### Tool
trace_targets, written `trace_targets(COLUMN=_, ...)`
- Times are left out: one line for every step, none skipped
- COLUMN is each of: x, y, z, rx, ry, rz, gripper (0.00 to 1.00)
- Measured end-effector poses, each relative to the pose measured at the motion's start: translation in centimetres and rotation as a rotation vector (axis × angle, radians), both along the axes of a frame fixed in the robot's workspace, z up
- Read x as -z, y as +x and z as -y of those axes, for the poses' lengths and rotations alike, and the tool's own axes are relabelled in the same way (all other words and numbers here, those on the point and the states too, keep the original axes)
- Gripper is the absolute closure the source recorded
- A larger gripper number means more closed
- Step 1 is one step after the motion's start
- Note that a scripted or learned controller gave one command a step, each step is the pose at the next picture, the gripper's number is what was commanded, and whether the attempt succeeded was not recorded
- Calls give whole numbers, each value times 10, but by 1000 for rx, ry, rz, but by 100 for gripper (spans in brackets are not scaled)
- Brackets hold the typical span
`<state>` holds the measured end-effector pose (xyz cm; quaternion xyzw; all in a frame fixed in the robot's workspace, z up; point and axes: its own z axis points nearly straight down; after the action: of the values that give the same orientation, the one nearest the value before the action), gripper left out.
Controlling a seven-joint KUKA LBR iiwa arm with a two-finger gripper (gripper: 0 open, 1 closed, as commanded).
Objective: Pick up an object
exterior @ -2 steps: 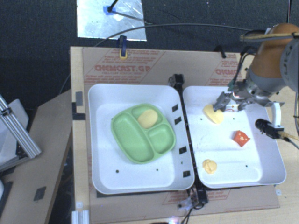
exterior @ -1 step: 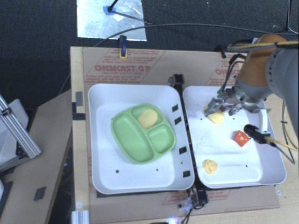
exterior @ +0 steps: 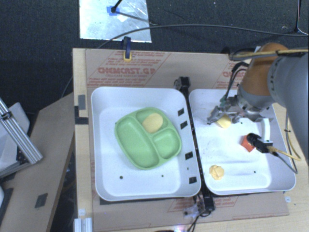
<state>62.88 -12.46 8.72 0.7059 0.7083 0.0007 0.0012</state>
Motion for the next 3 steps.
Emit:
trace_targets(x=-7, y=-1, z=0, rx=-1, ry=0, rz=-3, gripper=100)
trace_targets(x=-62, y=6, z=7, rx=0, ry=0, rz=-1, gripper=100)
trace_targets(x=-111, y=6, z=7, rx=0, ry=1, rz=-3, gripper=100)
